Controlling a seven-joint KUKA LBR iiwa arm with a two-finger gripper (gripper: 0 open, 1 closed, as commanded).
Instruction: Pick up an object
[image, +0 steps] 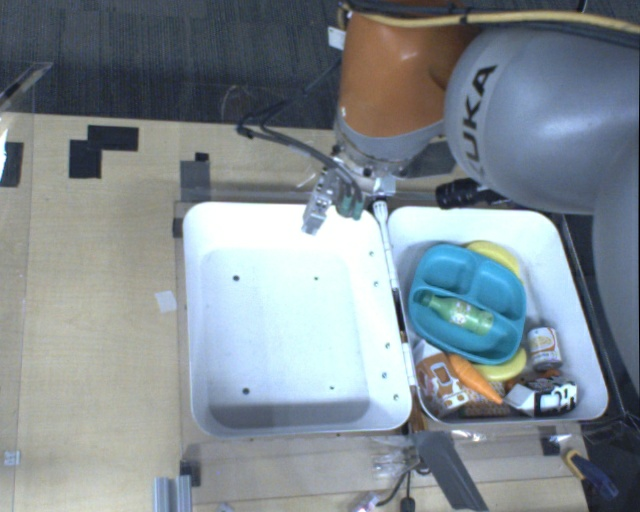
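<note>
Fingers (315, 216) of the gripper (332, 208) are seen slightly apart, with nothing clamped between them, above the far rim of the left bin (195, 300). It is carried by the grey arm (540, 110), which reaches in from the right. The objects to be picked are all gathered in the right bin (570, 270), well apart from the gripper: a blue divided plate (490, 290) is tilted over a banana (495, 255), a green bottle (455, 310) is laid on the plate, and a carrot (475, 378) and a small can (543, 347) are placed just beside it.
</note>
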